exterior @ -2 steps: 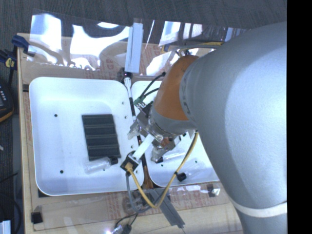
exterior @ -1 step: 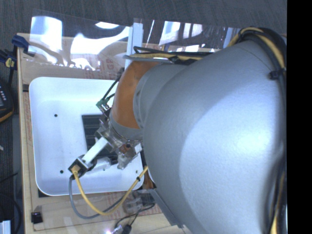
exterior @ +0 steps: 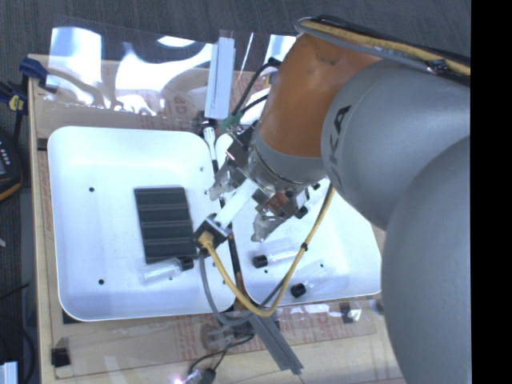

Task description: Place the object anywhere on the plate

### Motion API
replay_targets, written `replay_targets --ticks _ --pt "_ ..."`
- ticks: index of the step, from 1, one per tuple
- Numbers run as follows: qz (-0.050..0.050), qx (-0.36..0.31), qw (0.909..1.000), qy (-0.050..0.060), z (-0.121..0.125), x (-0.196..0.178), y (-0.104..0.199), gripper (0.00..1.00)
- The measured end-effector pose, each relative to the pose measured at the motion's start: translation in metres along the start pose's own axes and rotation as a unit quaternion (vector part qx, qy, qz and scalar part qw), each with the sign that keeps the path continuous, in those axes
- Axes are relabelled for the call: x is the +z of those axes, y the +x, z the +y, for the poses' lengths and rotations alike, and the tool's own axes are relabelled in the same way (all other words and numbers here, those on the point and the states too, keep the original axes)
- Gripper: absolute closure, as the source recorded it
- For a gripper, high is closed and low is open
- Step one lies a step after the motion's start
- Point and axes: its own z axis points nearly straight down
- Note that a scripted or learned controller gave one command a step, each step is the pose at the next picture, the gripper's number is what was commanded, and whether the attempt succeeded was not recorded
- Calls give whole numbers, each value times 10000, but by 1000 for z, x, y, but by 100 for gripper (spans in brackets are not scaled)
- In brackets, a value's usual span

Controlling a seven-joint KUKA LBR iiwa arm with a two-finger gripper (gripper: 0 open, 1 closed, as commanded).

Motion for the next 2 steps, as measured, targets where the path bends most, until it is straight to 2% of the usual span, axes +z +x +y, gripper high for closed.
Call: replay_targets --ticks 1,2 --pt "-39 161 9999 19 -20 131 12 0" --pt "-7 -777 9970 5 -9 20 6 0"
